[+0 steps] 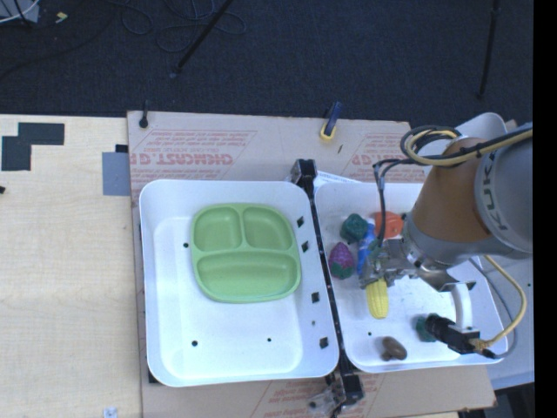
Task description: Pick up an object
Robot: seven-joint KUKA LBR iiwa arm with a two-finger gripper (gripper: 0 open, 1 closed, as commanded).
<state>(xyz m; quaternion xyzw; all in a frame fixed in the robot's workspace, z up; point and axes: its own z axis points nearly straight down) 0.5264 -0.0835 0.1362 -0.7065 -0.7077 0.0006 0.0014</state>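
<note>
The arm's gripper (pixel 376 271) hangs low in the right bin (pixel 418 355), directly above a yellow corn toy (pixel 378 300), seemingly to grasp it; I cannot tell its opening.

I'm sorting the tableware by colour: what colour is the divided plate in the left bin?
Light green; the divided plate shows plainly in the camera view.
</note>
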